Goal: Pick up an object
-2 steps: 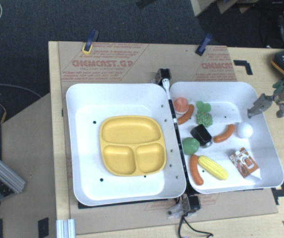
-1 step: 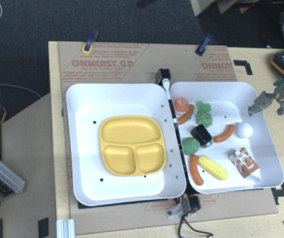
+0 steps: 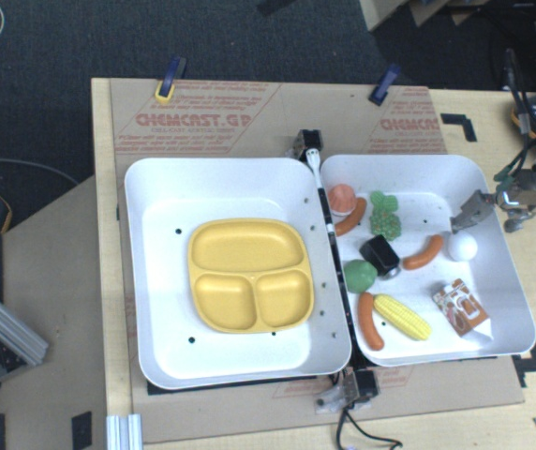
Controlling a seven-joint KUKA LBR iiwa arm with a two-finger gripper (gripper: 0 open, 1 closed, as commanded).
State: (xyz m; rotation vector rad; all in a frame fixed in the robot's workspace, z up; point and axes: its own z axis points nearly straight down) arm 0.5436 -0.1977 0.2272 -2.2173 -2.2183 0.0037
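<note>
On the bench (image 3: 249, 111), two white bins sit side by side. Left bin (image 3: 156, 214) holds a yellow tray (image 3: 249, 275) with three compartments, one wide at 12 o'clock and two smaller at 6 o'clock.

Right bin (image 3: 512, 289) holds the candidate objects:
- Ball (image 3: 343, 196), reddish, at 11 o'clock of the bin floor, touching a sausage (image 3: 350, 217) just below it.
- Two green pieces (image 3: 385, 214) just right of the ball, one above the other.
- Black block (image 3: 379, 251) near the bin centre, with a green lump (image 3: 360, 274) touching it at 7 o'clock.
- Second sausage (image 3: 424, 251) at 3 o'clock of the black block, tilted.
- White ball (image 3: 463, 247) just right of that sausage.
- Third sausage (image 3: 370, 321) at 6 o'clock of the bin, upright, with a corn cob (image 3: 402, 317) beside it.
- Brown-and-white packet (image 3: 461, 307) at 4 o'clock of the bin.

Gripper (image 3: 474, 210) reaches in over the 2 o'clock rim, its tip above and just beyond the white ball. Nothing is seen between the fingers; whether they are released or clenched cannot be told from this view.

Two clamps, one yellow (image 3: 167, 86) and one blue (image 3: 384, 84), grip the bench board at 12 o'clock.
</note>
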